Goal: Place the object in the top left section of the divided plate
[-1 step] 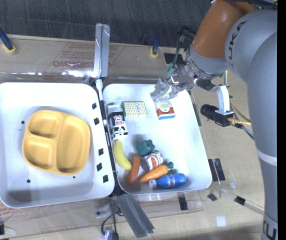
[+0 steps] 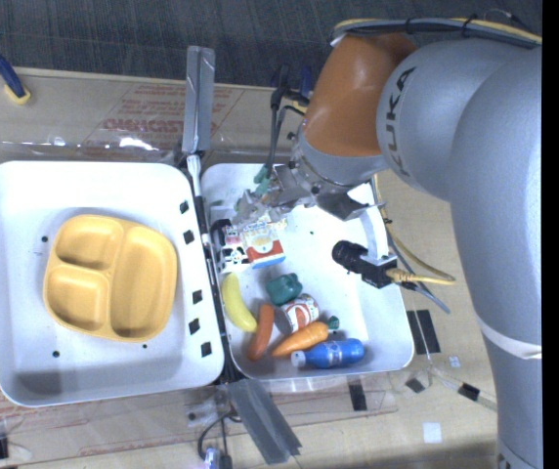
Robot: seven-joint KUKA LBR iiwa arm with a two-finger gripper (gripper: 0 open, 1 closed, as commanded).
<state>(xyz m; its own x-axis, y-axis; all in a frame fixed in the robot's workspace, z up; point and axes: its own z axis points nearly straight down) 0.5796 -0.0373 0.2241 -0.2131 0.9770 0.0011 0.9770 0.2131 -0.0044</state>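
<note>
Step in hand: it looked like picking; the gripper [image 2: 260, 195] was low in the back of the right bin [image 2: 397, 345], over a jumble of small things [image 2: 250, 208]; nothing sat in the plate yet
Fingers: I could not tell how they stood; the grey arm [image 2: 455, 115] and the clutter hid them
Task thing: I could not tell which toy was meant; all the toys lay in the right bin, well apart from the plate
How to do it well: I think the gripper should go for one toy that lay free, not a pile; it should come straight down, close gently, then lift high enough to clear the walls between the bins; it should cross to the far left part of the plate and let go low, so the toy would not bounce out
Left bin [image 2: 6, 262]: it held the yellow divided plate [image 2: 111, 274], which had three parts
Right bin: a small box [image 2: 260, 247] near the middle wall; a banana [image 2: 237, 301]; two carrots [image 2: 284, 335]; a teal toy [image 2: 282, 288]; a red and white can [image 2: 302, 312]; a blue bottle [image 2: 333, 353] lying on its side by the front wall; a black part of the arm [image 2: 358, 260] hung over the bin
</note>
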